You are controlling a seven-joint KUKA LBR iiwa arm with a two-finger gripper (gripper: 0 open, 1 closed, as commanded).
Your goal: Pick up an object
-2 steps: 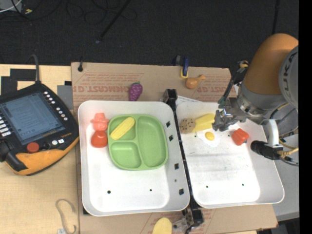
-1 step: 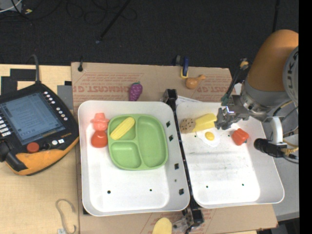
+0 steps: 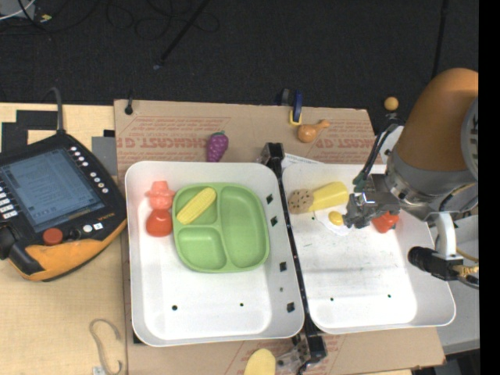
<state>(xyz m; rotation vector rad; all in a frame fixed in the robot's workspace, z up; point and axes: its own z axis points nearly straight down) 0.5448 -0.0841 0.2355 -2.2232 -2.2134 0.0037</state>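
The pick is not done yet, as far as I can judge. My fingers [image 3: 355,212] are low over the far part of the right bin [image 3: 391,307], a dark cluster under my wrist, and I cannot tell whether they are spread or pressed together; nothing is plainly caught between them. Just to the left of them, touching or nearly so, lies a small yellow piece [image 3: 336,219], and just to the right sits a small red object [image 3: 384,223], partly hidden by my wrist. Either could be the thing I am after. A little farther left and beyond the small yellow piece is a yellow block [image 3: 329,195], with a brown cookie [image 3: 298,201] beside it. Well apart to the left, in the left bin [image 3: 203,319], a green divided plate [image 3: 234,233] carries a toy corn cob [image 3: 194,205]. What I think is left: closing on one item, lifting, and showing it clear of the bin floor.
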